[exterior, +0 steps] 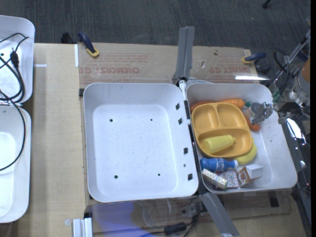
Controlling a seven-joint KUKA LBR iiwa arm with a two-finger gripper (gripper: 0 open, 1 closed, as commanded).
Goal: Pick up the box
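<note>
dark carpet lies beyond the wooden bench (54, 107); my gripper (260, 111) hangs over the right bin (281, 181), beside the yellow plate (222, 127); whether i am spread, i cannot tell; the box (248, 174) sits below that plate, near a blue bottle (217, 164); its print is unreadable

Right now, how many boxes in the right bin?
2, both at the near edge of the right bin: a small white-and-brown carton and a patterned box left of it, below the blue bottle. The yellow tray may hide more.
</note>
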